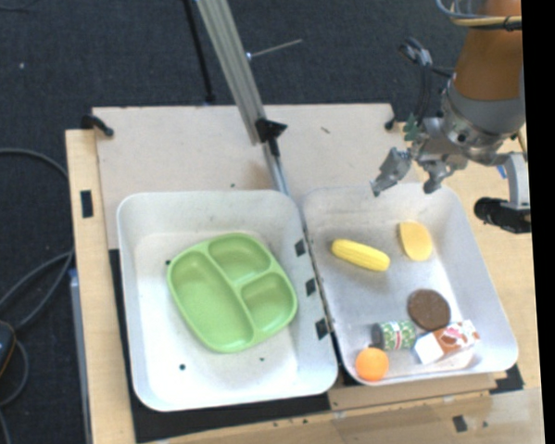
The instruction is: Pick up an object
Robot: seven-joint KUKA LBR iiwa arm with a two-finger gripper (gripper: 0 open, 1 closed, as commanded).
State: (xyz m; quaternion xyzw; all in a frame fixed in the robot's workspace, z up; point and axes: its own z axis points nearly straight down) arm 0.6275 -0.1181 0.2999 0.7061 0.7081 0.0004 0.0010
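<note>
Bench (181, 147) with two white bins (141, 270)

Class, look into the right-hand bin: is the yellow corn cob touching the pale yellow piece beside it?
Apart. The camera view shows a strip of bare white bin floor between the corn cob and the pale yellow piece.

Bright, even, overhead — soft and a little grainy.

Washed nearly flat across the white bins (212, 203), with only faint shadows under the yellow pieces and the green tray (231, 289); darker and noisier out on the carpet (28, 72) — slightly blurred at the arm (485, 62), upper right.
</note>
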